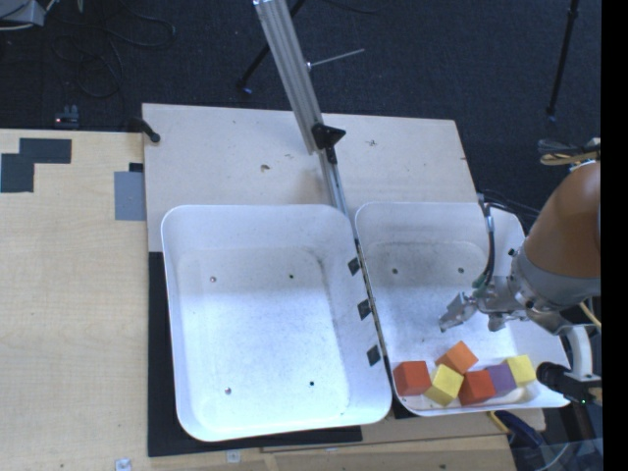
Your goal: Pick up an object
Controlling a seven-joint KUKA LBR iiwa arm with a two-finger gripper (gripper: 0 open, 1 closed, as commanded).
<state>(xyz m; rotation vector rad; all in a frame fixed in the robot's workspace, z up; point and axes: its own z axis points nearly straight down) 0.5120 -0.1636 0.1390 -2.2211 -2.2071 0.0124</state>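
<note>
The blocks lie heaped against the near wall of the right bin (pixel 432 226): a red block (pixel 412 377), a yellow block (pixel 445 385), an orange block (pixel 457 357) tilted on top, another red block (pixel 478 388), a purple block (pixel 501 378) and a second yellow block (pixel 521 369) at the far right end. My gripper (pixel 461 312) hangs just above and behind the orange block, apart from it, with nothing between my fingers, and whether they are spread or closed I cannot tell. The left bin (pixel 196 234) sits beside, with a metal bar (pixel 294 77) slanting up from the seam between the two.
</note>
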